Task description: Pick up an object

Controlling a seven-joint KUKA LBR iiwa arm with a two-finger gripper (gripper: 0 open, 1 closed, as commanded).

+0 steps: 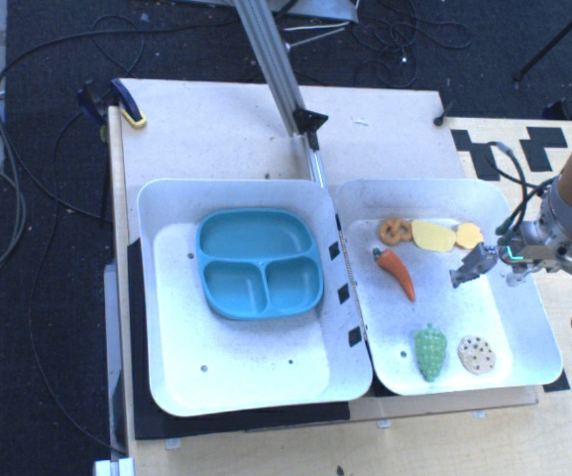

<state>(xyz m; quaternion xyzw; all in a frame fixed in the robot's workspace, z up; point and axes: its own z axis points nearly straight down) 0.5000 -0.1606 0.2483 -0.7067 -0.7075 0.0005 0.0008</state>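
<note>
Dark carpet strewn with black cables surrounds a pale desk (226,127) bearing two shallow white bins side by side. Over the right bin (523,315) hangs the claw (472,268), reaching in from the right on the arm (563,216). Whether the claw is released or clenched cannot be told at this scale; nothing visible sits in it.

Candidate objects all lie in the right bin. Just beyond the claw, toward the bin's far wall, rest a yellow lemon-like piece (433,235) and a smaller yellow piece (470,234), which sit close together. Further to the claw's left lies a brown pretzel (396,230), and below it an orange carrot (398,273), tilted, with its green end toward the pretzel. Nearer the camera than the claw sit a green bunch of grapes (429,352) and, beside it, a round spotted cookie (477,354). Well to the left, in the left bin (167,365), stands a blue divided plate (261,263).

Step in hand, as judged: the approach, with no object yet taken. The next move calls for choosing one target, probably a yellow piece as the closest, centring the claw above it, descending to the bin floor and closing around it without nudging its neighbour.
</note>
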